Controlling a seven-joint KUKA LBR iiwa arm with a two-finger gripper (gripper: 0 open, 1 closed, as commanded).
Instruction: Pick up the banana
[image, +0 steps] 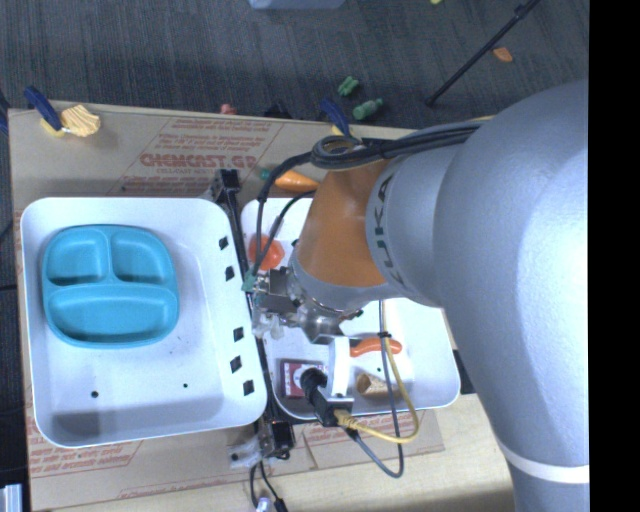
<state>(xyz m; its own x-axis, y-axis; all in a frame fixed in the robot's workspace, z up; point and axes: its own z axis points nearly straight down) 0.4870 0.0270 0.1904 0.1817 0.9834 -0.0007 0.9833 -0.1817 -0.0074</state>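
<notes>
Gripper (285, 310) sits low over the right bin (443, 378), close to that bin's left wall, under the wide grey arm (480, 220) that covers most of it. Whether it is apart or together, I cannot tell, and nothing can be seen clamped in it. Where the banana lies I cannot tell either. Just above the gripper in the camera view is a small orange thing (262, 250). To its right lies an orange piece (380, 347), with a pale tan thing (376, 382) just below that; what the tan thing is, I cannot tell. Just below the gripper is a dark red card (291, 375). Well to its left, the left bin (45, 400) holds a blue tray (110, 285).
</notes>
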